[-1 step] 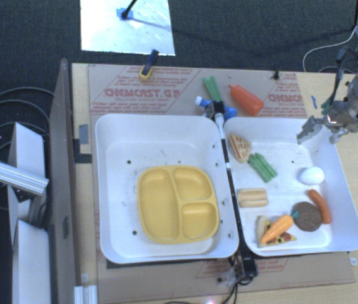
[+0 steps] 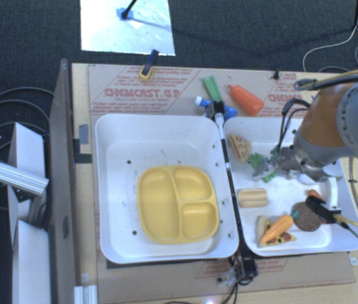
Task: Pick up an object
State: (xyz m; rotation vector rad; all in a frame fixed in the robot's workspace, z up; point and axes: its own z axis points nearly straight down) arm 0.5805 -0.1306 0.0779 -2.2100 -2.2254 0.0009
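Observation:
My gripper (image 2: 272, 166) is low in the right bin (image 2: 343, 242), reaching in from the right below the grey arm with its orange band. It sits right against a small green toy (image 2: 257, 162), touching or nearly touching it; whether the toy is held cannot be seen. Nearby in the same bin lie a tan waffle-like piece (image 2: 239, 147), a beige bread roll (image 2: 252, 197), an orange carrot (image 2: 277, 227) on a pizza slice (image 2: 263, 223), and a brown round cookie (image 2: 306, 216).
The left bin (image 2: 119, 170) holds a yellow divided plate (image 2: 178, 203). Behind the bins on the cardboard lie a green piece (image 2: 211, 87), an orange bottle (image 2: 246, 100) and small blue items (image 2: 229, 113). Cables run along the right side.

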